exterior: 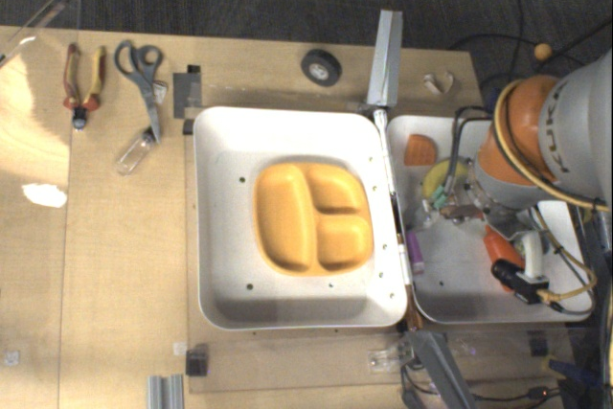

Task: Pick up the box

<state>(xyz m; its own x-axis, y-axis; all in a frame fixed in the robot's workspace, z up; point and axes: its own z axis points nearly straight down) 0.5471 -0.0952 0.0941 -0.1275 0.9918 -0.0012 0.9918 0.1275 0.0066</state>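
A small orange box-like block point(420, 149) lies at the far left corner of the right bin point(450, 297). My arm point(536, 144) reaches in from the right and hangs over that bin. Its gripper point(443, 204) points down just in front of the orange block, over a yellow-green object point(439, 175). The gripper's dark body hides what lies under it. A large yellow three-compartment tray point(312, 215) sits in the middle of the left bin point(230, 206).
The right bin also holds a purple item point(417, 251) by its left wall and a red-orange item point(500, 247) under the arm's cables. Scissors point(144, 77), pliers point(81, 81) and a tape roll point(321, 67) lie on the bench behind the bins.
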